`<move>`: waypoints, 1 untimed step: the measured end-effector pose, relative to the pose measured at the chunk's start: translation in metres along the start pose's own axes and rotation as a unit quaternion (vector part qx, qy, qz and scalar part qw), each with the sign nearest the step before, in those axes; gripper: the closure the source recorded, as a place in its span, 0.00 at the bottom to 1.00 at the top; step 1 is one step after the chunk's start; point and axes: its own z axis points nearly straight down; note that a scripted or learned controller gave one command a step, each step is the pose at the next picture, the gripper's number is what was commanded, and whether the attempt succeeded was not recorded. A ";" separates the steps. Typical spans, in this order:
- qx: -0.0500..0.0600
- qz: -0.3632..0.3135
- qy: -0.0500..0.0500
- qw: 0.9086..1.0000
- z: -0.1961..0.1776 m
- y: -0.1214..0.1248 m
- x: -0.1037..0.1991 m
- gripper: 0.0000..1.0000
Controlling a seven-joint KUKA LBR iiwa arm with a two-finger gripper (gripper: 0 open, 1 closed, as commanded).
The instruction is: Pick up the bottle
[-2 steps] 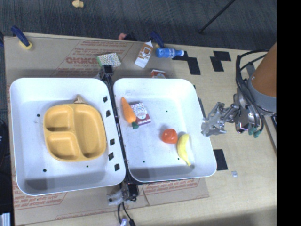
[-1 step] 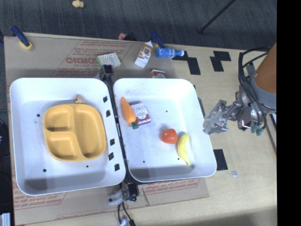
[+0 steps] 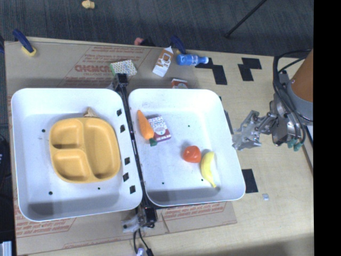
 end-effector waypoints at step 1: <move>-0.002 0.114 0.005 0.993 0.189 0.002 0.004 1.00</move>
